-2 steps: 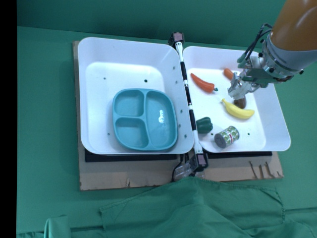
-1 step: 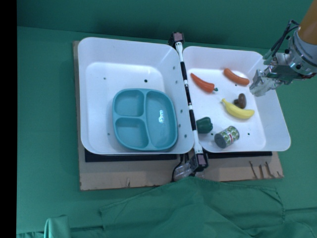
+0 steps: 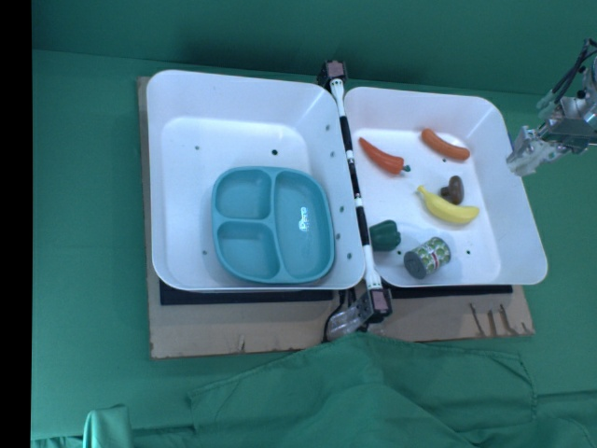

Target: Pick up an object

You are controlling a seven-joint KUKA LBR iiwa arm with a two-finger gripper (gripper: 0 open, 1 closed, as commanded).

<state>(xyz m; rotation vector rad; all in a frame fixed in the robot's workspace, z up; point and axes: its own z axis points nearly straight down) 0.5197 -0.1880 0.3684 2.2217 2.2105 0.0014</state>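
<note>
Left bin: teal tray. Right bin: banana, chili, sausage, can, pepper. Gripper, right edge, beside the bin rim; jaw state cannot be told. Advice: descend centred over one isolated item.

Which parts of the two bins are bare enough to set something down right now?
Left bin: bare floor above and left of the blue divided plate. Right bin: bare strip along its right wall, beside the banana. Crowded: around the green pepper and can.
</note>
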